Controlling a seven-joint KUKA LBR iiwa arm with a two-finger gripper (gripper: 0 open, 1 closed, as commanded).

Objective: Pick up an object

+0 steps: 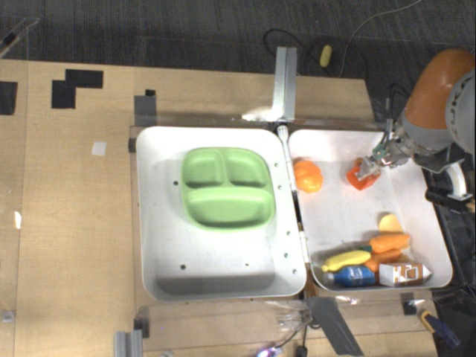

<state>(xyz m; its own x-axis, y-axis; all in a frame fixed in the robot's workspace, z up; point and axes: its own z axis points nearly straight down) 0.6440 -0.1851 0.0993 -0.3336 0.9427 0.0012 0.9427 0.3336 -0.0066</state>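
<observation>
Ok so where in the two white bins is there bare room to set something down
Right white bin: the middle floor is bare, between the round orange fruit, the small red object at the gripper, and the front pile. Crowded at front: yellow banana, blue bottle, orange carrot, white carton. Left white bin: bare margins around the green divided tray.

1. the arm [439, 103] comes in from the right edge, its grey body bent downward toward the left.
2. the orange band sits above the wrist, at upper right.
3. the gripper [370, 166] hangs low from the wrist, pointing down and left.
4. a small red object [360, 177] sits at its fingertips.
</observation>
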